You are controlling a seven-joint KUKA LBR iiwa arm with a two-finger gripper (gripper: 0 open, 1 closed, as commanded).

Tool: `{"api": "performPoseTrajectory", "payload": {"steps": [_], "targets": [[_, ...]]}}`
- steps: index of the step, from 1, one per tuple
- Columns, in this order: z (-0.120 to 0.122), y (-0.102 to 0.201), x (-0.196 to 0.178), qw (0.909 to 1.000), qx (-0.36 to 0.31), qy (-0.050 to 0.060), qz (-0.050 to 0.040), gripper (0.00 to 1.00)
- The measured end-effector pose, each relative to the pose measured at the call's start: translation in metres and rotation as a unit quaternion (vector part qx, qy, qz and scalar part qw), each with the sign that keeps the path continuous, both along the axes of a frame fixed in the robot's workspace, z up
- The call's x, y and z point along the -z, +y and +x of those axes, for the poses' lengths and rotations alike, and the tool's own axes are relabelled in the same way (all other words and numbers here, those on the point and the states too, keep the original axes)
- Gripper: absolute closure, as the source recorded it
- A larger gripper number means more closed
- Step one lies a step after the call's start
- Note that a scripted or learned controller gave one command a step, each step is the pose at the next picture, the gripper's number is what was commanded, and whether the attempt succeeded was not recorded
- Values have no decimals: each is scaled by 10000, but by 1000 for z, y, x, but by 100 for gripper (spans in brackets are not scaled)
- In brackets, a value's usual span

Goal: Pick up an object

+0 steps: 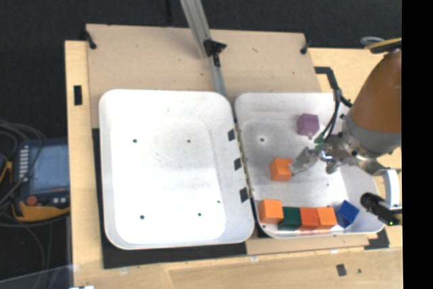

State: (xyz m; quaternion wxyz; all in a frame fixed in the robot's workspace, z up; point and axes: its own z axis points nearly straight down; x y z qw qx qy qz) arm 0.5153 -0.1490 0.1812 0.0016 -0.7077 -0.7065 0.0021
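Purple block (308,123), orange cube (281,169).

The grey arm (379,115) reaches in from the right, its orange band uppermost and the grey wrist below it. From the wrist the end effector (302,160) stretches leftward and slightly down, its slim fingers (301,163) drawn close together at the tip.

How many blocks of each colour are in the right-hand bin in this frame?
Orange: 4
Green: 1
Blue: 1
Purple: 1
Total: 7 blocks, all in the right bin.
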Motion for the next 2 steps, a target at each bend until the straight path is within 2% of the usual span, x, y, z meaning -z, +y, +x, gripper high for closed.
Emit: {"api": "performPoseTrajectory", "payload": {"steps": [1, 2], "targets": [[2, -9, 59, 10000, 4, 1, 1, 0], [5, -9, 44, 10000, 43, -54, 1, 100]]}}
